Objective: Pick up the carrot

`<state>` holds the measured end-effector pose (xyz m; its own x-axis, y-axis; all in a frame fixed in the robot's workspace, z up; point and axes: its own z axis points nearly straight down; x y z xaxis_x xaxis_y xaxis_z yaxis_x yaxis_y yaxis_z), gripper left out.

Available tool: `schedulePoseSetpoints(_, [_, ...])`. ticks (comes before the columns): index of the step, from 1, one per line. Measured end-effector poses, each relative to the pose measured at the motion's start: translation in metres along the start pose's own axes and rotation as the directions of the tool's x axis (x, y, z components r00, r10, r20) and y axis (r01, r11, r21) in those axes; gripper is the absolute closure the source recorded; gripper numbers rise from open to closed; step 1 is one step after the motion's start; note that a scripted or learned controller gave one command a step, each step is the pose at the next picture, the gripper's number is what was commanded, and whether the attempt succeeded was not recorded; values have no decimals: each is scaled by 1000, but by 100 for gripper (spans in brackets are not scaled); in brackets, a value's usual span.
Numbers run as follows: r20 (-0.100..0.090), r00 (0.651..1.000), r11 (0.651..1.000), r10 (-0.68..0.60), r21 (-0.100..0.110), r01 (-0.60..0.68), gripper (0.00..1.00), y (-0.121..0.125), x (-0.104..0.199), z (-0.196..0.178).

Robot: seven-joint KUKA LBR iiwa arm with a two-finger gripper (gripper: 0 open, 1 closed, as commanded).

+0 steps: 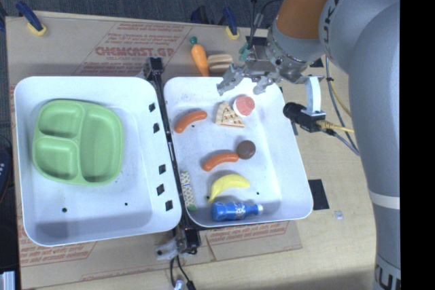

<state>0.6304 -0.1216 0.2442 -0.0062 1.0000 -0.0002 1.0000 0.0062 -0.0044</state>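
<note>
Carrot lying outside right bin, just beyond its far rim, beside bun. Gripper open, empty, near far rim. Recommended: shift left past rim, straddle carrot across its width, avoid bun.

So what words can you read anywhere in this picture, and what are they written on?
"CHEMCAST GP", red print, last letters unsure: brown sheet under the bins.
"KUKA", partly visible: grey arm.
Red print along the sheet's front edge: too small to read.
Blue bottle label: too blurred.
</note>
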Motion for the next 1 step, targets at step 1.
schedulePoseSetpoints(1, [0, 980, 980, 199, -2, -199, 0, 26, 21, 28])
